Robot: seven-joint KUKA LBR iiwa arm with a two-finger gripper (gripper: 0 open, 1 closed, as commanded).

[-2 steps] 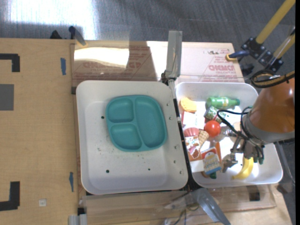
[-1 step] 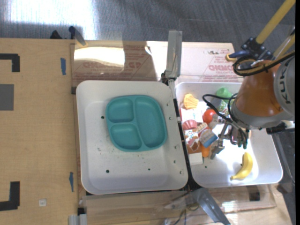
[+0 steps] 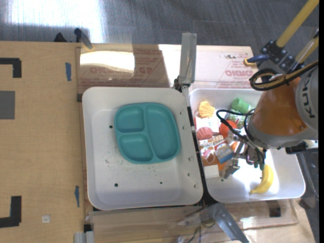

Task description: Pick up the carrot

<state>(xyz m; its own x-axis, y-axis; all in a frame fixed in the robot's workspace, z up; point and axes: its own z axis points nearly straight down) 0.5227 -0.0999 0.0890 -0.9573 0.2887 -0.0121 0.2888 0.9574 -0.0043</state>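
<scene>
We are looking down on two white bins set side by side, and we are judging that the pick is at its early stage: the arm [image 3: 283, 110] is reaching in from the right and hanging over the right bin [image 3: 288, 186], with the gripper [image 3: 230, 166] lowered among the cluttered items near the bin's left side. We cannot tell whether the claw is wide or narrow, because cables and the wrist are crowding it and the tips are blurring into the objects beneath. We are taking the carrot [image 3: 224, 155] to be the orange piece lying just beside the gripper, in the left half of the right bin, though we are not certain of it, since several reddish and orange packets are lying close around it. Nothing is showing as lifted, so we are judging that the grasp and the raise are both left to do. Around the carrot we are seeing a yellow banana [image 3: 263, 182] lying toward the bin's near right corner, a green item [image 3: 241, 105] near the far wall, and a yellow-orange piece [image 3: 205, 108] at the far left corner. The left bin [image 3: 101, 186] is holding a teal divided plate [image 3: 147, 132] in its middle. The bins are resting on a cardboard-covered bench [image 3: 38, 135], and grey flooring is running along the far side of the room.
</scene>
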